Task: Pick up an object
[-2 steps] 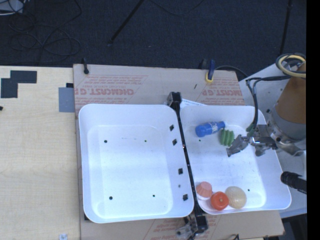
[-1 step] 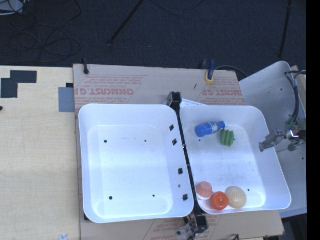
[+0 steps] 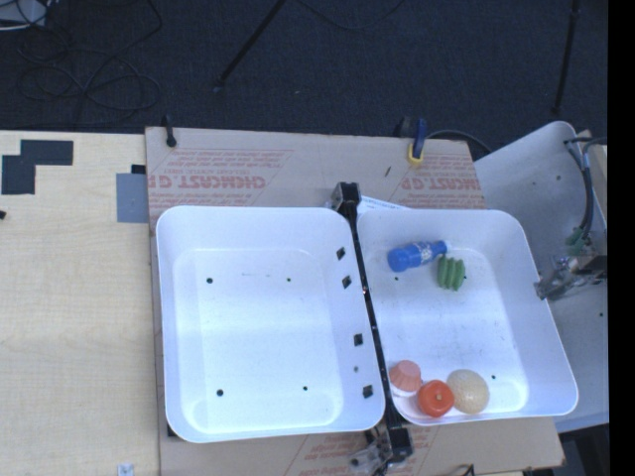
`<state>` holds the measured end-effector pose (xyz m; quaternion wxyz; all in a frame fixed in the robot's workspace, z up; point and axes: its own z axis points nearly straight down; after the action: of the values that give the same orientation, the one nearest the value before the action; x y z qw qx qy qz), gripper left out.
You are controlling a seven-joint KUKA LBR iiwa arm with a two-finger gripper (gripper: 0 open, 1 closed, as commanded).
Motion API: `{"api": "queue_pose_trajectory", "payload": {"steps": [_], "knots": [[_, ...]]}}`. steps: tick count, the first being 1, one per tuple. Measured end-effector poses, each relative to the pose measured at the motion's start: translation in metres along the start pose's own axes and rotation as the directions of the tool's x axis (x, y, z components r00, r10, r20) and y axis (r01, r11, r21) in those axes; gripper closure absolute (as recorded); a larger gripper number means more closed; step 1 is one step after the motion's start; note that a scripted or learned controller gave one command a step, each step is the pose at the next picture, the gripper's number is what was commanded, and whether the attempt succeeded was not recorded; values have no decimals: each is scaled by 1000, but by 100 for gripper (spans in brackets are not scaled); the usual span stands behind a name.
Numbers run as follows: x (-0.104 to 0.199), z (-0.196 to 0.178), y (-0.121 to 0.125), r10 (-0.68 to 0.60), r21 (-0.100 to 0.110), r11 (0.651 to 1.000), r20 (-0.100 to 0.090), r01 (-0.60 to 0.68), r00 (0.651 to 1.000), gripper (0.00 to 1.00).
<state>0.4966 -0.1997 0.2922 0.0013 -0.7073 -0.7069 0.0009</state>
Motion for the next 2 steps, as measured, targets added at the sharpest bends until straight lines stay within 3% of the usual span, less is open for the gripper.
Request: {"api": "queue_pose_trajectory", "payload": {"steps": [1, 2], "knots": [[0, 0, 0, 2, 1, 1000, 0, -2, 1000, 0], [0, -9, 0, 0, 1, 1000, -1, 0, 1000, 100]]}}
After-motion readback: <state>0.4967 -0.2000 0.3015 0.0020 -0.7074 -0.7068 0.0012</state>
